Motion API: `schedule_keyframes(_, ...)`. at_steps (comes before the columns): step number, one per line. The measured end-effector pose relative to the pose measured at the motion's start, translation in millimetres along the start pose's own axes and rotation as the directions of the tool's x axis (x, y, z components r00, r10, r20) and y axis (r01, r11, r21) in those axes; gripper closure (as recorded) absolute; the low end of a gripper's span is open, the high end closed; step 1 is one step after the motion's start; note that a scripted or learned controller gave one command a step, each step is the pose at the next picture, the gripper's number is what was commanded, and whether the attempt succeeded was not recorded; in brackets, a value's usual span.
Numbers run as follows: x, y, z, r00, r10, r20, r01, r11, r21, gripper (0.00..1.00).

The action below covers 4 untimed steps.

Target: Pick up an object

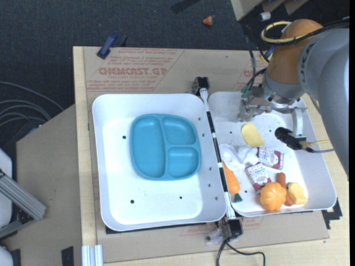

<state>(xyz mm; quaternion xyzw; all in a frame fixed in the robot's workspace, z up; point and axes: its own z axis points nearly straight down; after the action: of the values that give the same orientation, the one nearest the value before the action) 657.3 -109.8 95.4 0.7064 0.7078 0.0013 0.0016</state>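
Jaws (248, 108) low over the back of the right bin (324, 190), open or shut too hard to tell. Yellow piece (252, 134) just beside, lying loose. Blue tray (165, 146) in the left bin (105, 165).

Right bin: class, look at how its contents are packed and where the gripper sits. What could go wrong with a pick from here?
1. The items crowd together: the orange round fruit, sausage and red-and-white packets touch or overlap, so a grasp may nudge or drag neighbours.
2. The gripper is at the far end of the right bin, near its wall, and may close on nothing.
3. The yellow piece nearest it looks smooth and rounded, so it could slip.
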Motion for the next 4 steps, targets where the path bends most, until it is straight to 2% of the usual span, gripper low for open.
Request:
schedule_keyframes(1, 0, 0, 0, 1.000, 0.000, 0.000, 0.000, 1.000, 0.001, 0.00)
schedule_keyframes(2, -1, -67, 11, 1.000, 0.003, -0.001, -0.003, 1.000, 0.007, 0.00)
schedule_keyframes(3, -1, -67, 1, 1.000, 0.003, -0.001, -0.003, 1.000, 0.004, 1.00)
schedule_keyframes(4, -1, -67, 1, 1.000, 0.003, -0.002, -0.003, 1.000, 0.004, 0.00)
